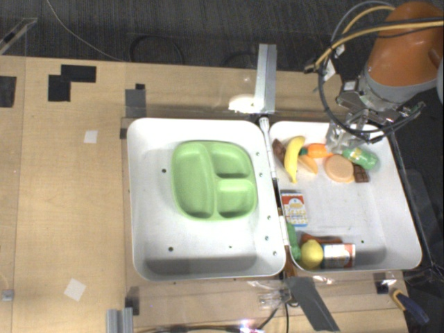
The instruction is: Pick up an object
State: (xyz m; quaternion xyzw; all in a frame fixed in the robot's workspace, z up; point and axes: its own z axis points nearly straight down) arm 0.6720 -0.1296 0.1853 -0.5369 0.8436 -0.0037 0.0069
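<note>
Orange wrist housing (406,44) of the arm is sitting nearest the camera, hanging over the far right corner of the right bin (408,217). Below it, the pincer (345,139) is reaching down into that bin, to the right of the banana (294,157). Its state cannot be told from this angle: the wrist hardware is masking the tip. Nothing is showing as gripped or raised.

Closest to the pincer, a green bottle (364,159) is lying just right of it, further from the banana. An orange item (318,151) is lying between the pincer and the banana, touching or nearly touching the banana. A tan round disc (340,169) is resting just right of the banana and a little nearer the camera, with a dark brown piece (361,175) at its far side. Whether the pincer is touching any of these cannot be told.

Further out, a red-and-white carton (295,209) is lying nearer the camera than the banana. Beyond it, a yellow ball-like fruit (311,252) and a labelled can (338,252) are sitting at the near wall, well apart from the banana. Left of the banana, across the divider, a green divided tray (211,179) is lying in the left bin (139,186).

Judgement: the approach is looking largely done, with the pincer placed over the cluster beside the banana. The grasp is not confirmed and the lift is not yet done. Every object is appearing to rest on the bin floor.
</note>
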